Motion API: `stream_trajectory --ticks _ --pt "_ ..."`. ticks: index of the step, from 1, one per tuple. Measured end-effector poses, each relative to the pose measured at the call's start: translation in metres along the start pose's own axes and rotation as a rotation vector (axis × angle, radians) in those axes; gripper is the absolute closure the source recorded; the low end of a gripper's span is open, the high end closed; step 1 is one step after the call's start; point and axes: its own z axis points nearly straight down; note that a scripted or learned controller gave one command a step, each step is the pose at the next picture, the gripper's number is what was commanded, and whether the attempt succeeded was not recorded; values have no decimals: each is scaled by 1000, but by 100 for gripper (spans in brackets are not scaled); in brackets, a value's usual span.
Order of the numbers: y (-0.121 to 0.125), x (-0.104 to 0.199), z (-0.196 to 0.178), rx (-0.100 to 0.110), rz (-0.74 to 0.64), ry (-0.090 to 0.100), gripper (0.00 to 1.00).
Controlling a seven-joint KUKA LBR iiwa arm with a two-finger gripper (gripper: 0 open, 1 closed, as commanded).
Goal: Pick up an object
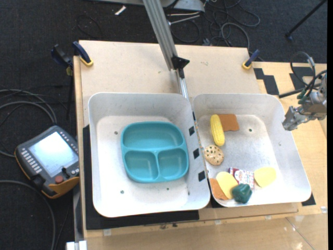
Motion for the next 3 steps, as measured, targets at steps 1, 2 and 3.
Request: stream_trajectory --ticks 1,2,3 --pt "1 48 -3 5 -4 4 100" --pt "7 105 1 6 -5 4 100" --pt "1 158 -2 6 -5 5 100"
